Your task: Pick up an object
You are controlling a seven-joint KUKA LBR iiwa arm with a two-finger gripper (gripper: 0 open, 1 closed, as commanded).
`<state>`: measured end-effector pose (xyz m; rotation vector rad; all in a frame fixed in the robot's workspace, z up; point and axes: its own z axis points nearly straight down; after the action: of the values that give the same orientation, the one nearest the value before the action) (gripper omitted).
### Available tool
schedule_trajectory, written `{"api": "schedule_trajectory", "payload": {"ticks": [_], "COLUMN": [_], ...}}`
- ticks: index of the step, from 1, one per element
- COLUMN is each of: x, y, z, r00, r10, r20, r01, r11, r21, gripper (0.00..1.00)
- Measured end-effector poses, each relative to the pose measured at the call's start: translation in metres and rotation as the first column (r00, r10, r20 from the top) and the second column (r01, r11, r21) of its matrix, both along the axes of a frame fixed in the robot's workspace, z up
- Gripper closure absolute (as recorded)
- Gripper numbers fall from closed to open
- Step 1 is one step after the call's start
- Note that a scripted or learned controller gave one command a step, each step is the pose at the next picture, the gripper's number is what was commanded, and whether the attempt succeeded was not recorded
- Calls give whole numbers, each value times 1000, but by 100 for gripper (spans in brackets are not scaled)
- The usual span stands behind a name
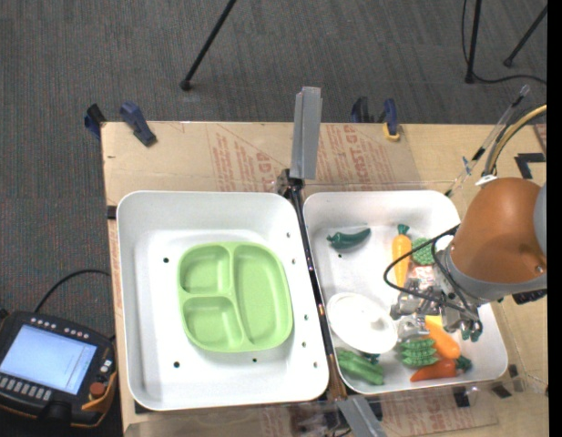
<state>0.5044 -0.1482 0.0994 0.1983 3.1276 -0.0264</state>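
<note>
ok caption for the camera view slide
Claw low among toy vegetables in right bin; green divided plate in left bin.

Bins (153, 217) white. Divided tray (235, 296) pale green. Small plate (361, 321) white. Toy vegetables: dark green pepper (350, 238), orange carrot (402, 248), green pod (361, 366), red-orange piece (435, 370). Arm band (499, 230) orange. Bench (217, 157) tan with red print.

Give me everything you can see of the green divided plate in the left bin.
The green divided plate is pale lime, looks like smooth plastic, and has a rounded-rectangle outline with three compartments: two smaller ones on its left half, one long one on its right. It lies flat, right side up, near the middle of the left bin, turned slightly off the bin's edges. Its compartments hold nothing, and only the bin floor touches it. The hand is over the other bin.
</note>
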Motion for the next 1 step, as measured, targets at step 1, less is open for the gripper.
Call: {"api": "schedule_trajectory", "payload": {"ticks": [1], "x": [66], "y": [18], "z": [133], "r00": [999], "r10": [-33], "r20": [9], "r01": [33], "r11": [999], "r21": [16], "gripper": [100]}}
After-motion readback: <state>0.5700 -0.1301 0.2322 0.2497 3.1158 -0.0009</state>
